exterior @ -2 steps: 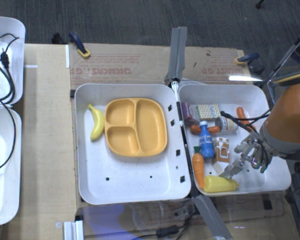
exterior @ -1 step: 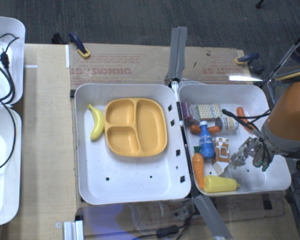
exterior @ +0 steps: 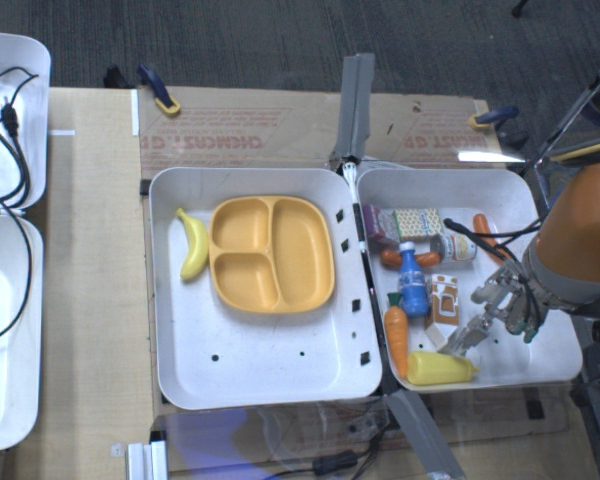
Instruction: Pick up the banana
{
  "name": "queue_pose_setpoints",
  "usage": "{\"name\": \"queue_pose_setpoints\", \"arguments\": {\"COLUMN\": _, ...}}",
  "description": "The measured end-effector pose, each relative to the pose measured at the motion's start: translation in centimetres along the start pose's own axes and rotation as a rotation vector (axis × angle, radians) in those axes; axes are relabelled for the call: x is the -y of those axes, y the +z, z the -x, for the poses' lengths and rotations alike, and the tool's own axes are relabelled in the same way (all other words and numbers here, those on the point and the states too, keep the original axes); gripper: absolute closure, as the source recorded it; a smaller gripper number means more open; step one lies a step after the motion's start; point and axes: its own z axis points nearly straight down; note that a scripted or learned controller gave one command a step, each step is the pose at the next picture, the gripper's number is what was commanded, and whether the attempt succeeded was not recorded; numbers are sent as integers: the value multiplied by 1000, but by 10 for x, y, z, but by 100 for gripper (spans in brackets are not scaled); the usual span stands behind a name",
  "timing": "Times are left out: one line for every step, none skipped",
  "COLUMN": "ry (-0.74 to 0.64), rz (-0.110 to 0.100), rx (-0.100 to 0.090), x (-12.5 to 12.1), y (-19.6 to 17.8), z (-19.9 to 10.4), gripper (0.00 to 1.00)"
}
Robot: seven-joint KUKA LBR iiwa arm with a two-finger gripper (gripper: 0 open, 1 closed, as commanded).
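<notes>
The banana (exterior: pixel 192 245) is yellow and curved. It lies in the left bin (exterior: pixel 260 368) near its left wall, just beside the yellow divided plate (exterior: pixel 273 253). My gripper (exterior: pixel 472 334) is in the right bin (exterior: pixel 540 363), low over the floor near the front. It points down-left toward a yellow lemon-like object (exterior: pixel 438 368) and is far to the right of the banana. Nothing is visibly held.
The right bin holds several items: a blue bottle (exterior: pixel 412 283), a carrot (exterior: pixel 396 340), a small brown box (exterior: pixel 444 298), a white-green box (exterior: pixel 418 222), a can (exterior: pixel 455 248) and an orange marker (exterior: pixel 483 230). A grey divider post (exterior: pixel 354 108) stands between the bins.
</notes>
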Motion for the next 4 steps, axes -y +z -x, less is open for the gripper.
{"name": "queue_pose_setpoints", "arguments": {"ry": -226, "rz": 4, "rx": 30, "x": -27, "y": 17, "z": -11, "gripper": 0}}
{"name": "queue_pose_setpoints", "arguments": {"ry": -253, "rz": 2, "rx": 31, "x": -43, "y": 7, "z": -23, "gripper": 0}}
{"name": "queue_pose_setpoints", "arguments": {"ry": -253, "rz": 3, "rx": 31, "x": -43, "y": 7, "z": -23, "gripper": 0}}
{"name": "queue_pose_setpoints", "arguments": {"ry": -273, "rz": -1, "rx": -1, "x": -85, "y": -25, "z": 12, "gripper": 0}}
